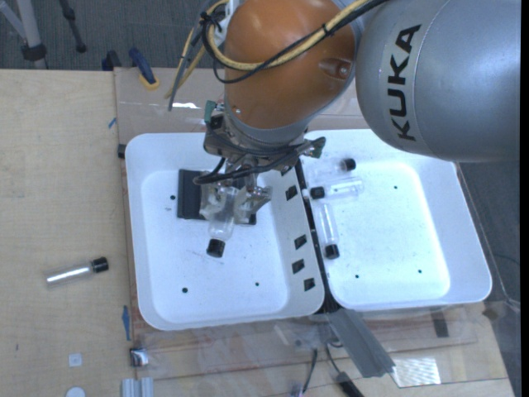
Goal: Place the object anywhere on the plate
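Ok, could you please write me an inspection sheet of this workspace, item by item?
Surface: left bin and right bin side by side on a wooden bench.
Job's things: black plate in the left bin; capped vial beside it, not on it.
Clutter: two vials and a loose black cap in the right bin; another vial on the bench.
Grippers: gripper low over the left bin; grip unclear.
Cables: yellow and black cables loop over the orange wrist.
Surroundings: tripod legs on grey floor.

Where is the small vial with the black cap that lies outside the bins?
The vial lies on the wooden bench, at the camera view's left, just left of the left bin.
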`<control>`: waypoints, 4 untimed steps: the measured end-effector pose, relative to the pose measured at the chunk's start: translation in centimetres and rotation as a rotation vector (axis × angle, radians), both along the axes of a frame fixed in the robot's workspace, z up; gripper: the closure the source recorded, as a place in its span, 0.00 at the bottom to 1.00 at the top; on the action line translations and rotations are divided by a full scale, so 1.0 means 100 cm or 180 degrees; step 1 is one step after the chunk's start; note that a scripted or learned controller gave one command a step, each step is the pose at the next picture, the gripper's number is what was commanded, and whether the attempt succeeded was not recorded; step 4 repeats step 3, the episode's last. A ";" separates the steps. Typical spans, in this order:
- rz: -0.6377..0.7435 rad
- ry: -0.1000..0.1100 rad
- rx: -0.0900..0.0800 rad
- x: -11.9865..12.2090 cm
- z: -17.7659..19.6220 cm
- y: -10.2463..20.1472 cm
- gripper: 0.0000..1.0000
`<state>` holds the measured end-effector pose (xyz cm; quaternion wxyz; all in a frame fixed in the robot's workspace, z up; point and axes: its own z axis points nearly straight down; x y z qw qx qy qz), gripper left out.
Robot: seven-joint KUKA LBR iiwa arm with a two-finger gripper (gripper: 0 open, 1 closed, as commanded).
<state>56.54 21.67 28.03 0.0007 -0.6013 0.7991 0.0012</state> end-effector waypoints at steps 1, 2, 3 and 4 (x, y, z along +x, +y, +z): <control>-0.0001 -0.0003 0.0001 0.000 0.000 0.000 0.00; 0.1300 -0.0023 0.0011 0.083 -0.004 -0.025 0.00; 0.1283 -0.0039 0.0027 0.084 0.007 -0.024 1.00; 0.1283 -0.0039 0.0027 0.084 0.007 -0.024 1.00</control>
